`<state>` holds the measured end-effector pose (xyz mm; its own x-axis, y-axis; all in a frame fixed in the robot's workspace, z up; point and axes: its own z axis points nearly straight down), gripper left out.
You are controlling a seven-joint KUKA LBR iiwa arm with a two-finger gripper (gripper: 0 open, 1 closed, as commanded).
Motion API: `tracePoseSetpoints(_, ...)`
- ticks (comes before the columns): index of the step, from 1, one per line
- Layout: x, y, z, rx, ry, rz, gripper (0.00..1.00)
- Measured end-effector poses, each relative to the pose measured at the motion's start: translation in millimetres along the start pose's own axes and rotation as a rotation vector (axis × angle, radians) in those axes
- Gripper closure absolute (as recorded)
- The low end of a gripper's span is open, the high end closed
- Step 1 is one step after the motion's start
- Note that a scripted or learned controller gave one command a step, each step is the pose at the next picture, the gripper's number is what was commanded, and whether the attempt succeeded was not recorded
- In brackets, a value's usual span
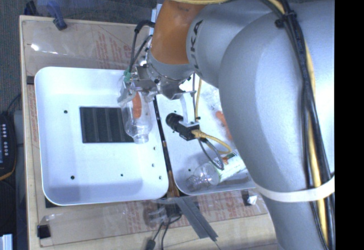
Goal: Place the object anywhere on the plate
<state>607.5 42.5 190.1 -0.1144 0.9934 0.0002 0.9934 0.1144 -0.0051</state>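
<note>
The end effector (136, 107) gripped a small orange object (137, 105); a dark ridged rectangular plate (102, 124) lay just left of it.

Bins (85, 186) glossy white plastic; arm (267, 72) smooth matt grey; bottle (205, 175) clear plastic.

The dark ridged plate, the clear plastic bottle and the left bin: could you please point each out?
dark ridged plate (102, 125), camera view, its middle.
clear plastic bottle (138, 128), camera view, lower body.
left bin (85, 186), camera view, bare floor.
</note>
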Motion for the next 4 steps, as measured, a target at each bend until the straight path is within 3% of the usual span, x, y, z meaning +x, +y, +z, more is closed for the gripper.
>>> tracePoseSetpoints(1,-1.9,-3.2,-105.4,-0.002,-0.001,0.007,1.0)
tracePoseSetpoints(2,27.5,-22.5,1.7,0.004,-0.001,-0.155,1.0)
tracePoseSetpoints(3,-2.7,31.6,0.1,0.0,-0.001,-0.233,1.0)
tracePoseSetpoints(4,37.1,-32.7,-3.5,0.001,-0.001,-0.232,1.0)
